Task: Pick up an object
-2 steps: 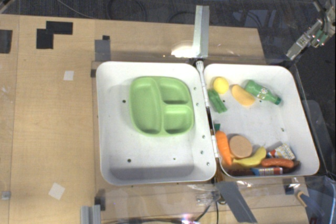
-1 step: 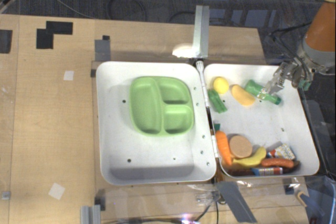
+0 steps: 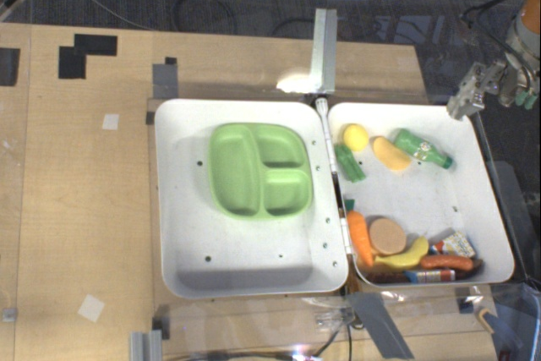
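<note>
The gripper (image 3: 480, 90) sits at the upper right of the frame, over the top right corner of the right bin (image 3: 473, 190), roughly level with the rim. Nothing lies between its fingers. How far apart they stand cannot be told; the view is too small and blurred there.

The task names no particular object. Candidates all lie in the right bin. Nearest the gripper is the green bottle (image 3: 421, 148), down and to the left of it in the frame, near but clearly apart. Its long axis runs from upper left to lower right. Just beside the bottle's left end lies a yellow piece (image 3: 389, 154), on much the same slant and touching or nearly touching it. Further left are a lemon (image 3: 355, 137) and a green stick (image 3: 349, 162) close to the bin's left wall.

The lower edge of the bin holds a crowded group: a carrot (image 3: 361, 237), a brown disc (image 3: 388, 236), a banana (image 3: 404, 256) and small items packed at the lower right corner. The left bin (image 3: 182, 207) holds a green tray (image 3: 259, 170).

Judgement: the bottle is the shortest reach, a move down and left. A grip across its slanted axis suits, though the neighbouring yellow piece crowds one end.
</note>
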Controlling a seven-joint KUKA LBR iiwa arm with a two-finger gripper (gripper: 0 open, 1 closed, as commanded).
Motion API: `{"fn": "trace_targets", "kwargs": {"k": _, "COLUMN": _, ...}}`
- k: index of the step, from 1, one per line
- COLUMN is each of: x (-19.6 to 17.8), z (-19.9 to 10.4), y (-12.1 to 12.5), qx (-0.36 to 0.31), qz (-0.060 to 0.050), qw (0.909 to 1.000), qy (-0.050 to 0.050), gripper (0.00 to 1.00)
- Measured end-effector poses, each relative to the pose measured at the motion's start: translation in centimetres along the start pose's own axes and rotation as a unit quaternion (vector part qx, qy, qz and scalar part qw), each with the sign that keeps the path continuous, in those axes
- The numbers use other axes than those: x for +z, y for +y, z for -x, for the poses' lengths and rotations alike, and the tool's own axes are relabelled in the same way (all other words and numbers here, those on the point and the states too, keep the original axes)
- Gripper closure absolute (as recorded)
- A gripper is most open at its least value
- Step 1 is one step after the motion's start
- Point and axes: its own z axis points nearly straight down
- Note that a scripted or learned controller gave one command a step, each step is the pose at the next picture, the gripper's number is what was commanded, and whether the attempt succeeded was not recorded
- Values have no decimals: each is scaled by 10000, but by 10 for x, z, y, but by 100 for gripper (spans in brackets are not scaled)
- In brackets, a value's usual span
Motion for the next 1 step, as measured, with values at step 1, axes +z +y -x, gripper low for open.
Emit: {"fn": "trace_targets", "kwargs": {"k": 1, "x": 91, "z": -23, "y": -7, "qx": -1319, "qz": 12, "qw": 9912, "qy": 60, "gripper": 100}}
